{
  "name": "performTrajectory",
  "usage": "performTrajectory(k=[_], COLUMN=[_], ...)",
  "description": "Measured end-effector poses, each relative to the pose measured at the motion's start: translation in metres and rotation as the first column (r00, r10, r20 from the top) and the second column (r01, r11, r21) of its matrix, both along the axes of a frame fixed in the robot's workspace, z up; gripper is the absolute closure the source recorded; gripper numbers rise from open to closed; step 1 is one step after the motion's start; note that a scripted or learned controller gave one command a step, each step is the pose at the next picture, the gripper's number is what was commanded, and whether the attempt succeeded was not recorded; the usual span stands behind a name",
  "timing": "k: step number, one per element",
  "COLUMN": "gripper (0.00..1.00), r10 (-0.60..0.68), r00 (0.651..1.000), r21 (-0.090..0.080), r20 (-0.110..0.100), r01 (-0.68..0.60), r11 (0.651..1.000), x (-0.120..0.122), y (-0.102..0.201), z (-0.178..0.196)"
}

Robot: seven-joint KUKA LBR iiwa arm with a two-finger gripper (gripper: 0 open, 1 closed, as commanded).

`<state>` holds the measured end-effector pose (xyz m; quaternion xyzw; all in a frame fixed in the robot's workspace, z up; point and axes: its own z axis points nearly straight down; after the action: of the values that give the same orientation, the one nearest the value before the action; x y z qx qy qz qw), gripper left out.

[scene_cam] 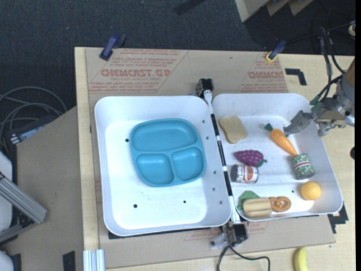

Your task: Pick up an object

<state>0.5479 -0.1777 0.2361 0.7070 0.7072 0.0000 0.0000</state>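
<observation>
Gripper [299, 123] first: it hangs over the right bin's [265, 101] far right part, and I cannot tell its state. It holds nothing that I can see.

Starting at the left, the left bin [113, 168] has just a blue tray [167, 151] in it. Lots of room there, but nothing small to pick.

Moving right, the right bin is full of toy food. Bread [233, 129], grapes [249, 157] and a can [244, 174] sit close to the middle wall. A hot dog [265, 205] lies at the near edge.

The carrot [281, 140] is just beside the gripper, so I think it is the best pick. Go straight down on its middle.

A small jar [302, 166] sits very close to the carrot's tip, so watch that. An orange [310, 191] lies nearer, by the right wall.
</observation>
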Motion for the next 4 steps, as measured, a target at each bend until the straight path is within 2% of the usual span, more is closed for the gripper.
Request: performTrajectory(k=[1, 2, 3, 4], gripper=[0.00, 0.00, 1.00, 1.00], r10=[0.000, -0.001, 0.000, 0.001], r00=[1.000, 1.000, 1.000, 1.000], r21=[0.001, 0.000, -0.001, 0.002], r20=[-0.003, -0.003, 0.001, -0.004], r01=[0.000, 0.001, 0.000, -0.001], r11=[1.000, 1.000, 1.000, 1.000], x=[0.050, 0.048, 0.049, 0.083], y=[0.005, -0.022, -0.022, 0.050], z=[-0.111, -0.152, -0.141, -0.152])
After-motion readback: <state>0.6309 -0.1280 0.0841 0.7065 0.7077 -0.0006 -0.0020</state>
